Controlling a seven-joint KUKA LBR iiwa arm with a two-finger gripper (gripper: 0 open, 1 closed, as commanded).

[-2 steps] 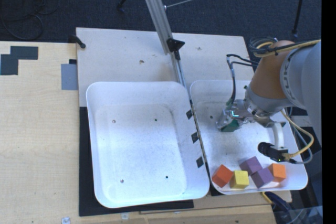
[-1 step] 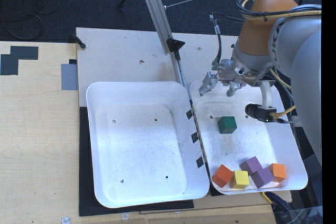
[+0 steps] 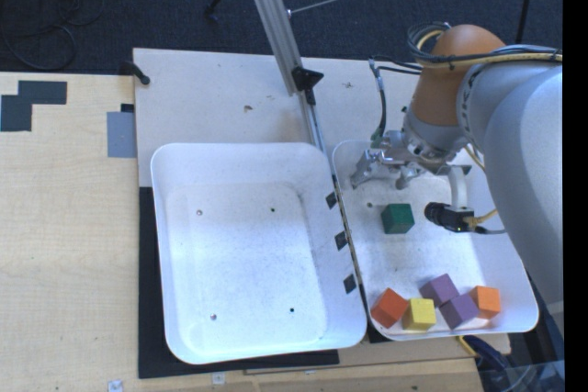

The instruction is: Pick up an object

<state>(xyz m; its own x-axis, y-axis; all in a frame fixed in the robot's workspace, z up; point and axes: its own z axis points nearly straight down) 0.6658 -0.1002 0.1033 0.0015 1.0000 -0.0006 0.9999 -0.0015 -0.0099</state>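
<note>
While the arm reaches in from the right of the frame, you see its gripper (image 3: 386, 172) hanging over the upper part of the right bin (image 3: 363, 162), jaws spread and holding nothing. Just below them sits a small dark green cube (image 3: 398, 218), matte and square-edged, on the bin floor. Along the lower edge lie an orange-red block (image 3: 390, 307), a yellow block (image 3: 422, 314), two purple blocks (image 3: 447, 298) and an orange block (image 3: 487, 300).

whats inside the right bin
In the right bin: a green block mid-bin, plus red, yellow, two purple and orange blocks. The arm covers its far corner.
</note>
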